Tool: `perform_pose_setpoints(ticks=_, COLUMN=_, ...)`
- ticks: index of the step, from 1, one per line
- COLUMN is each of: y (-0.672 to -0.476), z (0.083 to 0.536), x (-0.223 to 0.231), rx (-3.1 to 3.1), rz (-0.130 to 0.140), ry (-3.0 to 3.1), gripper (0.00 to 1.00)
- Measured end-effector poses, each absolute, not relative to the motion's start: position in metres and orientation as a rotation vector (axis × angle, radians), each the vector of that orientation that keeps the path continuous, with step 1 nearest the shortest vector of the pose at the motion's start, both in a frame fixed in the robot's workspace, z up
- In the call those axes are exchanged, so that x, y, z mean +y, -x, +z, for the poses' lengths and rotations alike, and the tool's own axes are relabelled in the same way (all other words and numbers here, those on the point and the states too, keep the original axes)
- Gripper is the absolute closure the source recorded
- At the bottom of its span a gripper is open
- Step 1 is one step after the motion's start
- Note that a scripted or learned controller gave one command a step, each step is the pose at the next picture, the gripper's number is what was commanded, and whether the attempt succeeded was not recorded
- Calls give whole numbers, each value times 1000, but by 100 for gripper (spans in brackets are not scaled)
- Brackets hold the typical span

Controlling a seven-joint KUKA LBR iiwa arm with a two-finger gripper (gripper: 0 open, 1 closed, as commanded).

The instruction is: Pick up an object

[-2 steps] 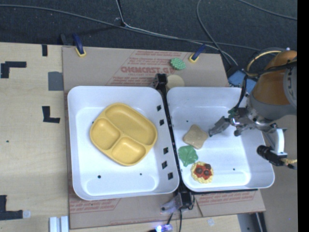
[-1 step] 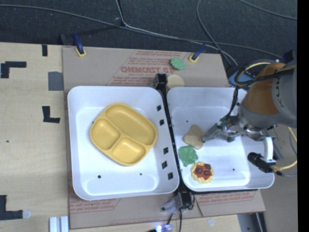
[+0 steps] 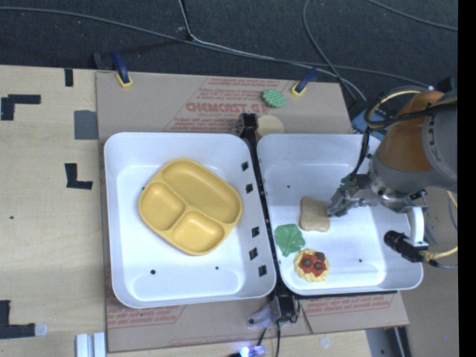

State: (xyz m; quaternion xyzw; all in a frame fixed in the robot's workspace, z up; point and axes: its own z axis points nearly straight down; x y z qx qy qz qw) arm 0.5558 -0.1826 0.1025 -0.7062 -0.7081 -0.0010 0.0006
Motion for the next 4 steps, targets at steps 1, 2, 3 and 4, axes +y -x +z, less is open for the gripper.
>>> perform_pose_setpoints(ticks=1, y=-559, z=166, x=-184, rx=-2226, rz=-3, ry=2223, gripper=100)
perform_pose_setpoints(ticks=2, y=-560, z=219, x=-184, rx=-2226, rz=-3, ry=2223, gripper=100)
perform_pose_setpoints(ticks=3, y=-560, z=201, x=-184, rx=-2222, rz=4, ry=2220, gripper=100)
perform_pose_setpoints(ticks=4, y=-549, z=194, x=-129, rx=-2225, rz=1, ry=2214, gripper=100)
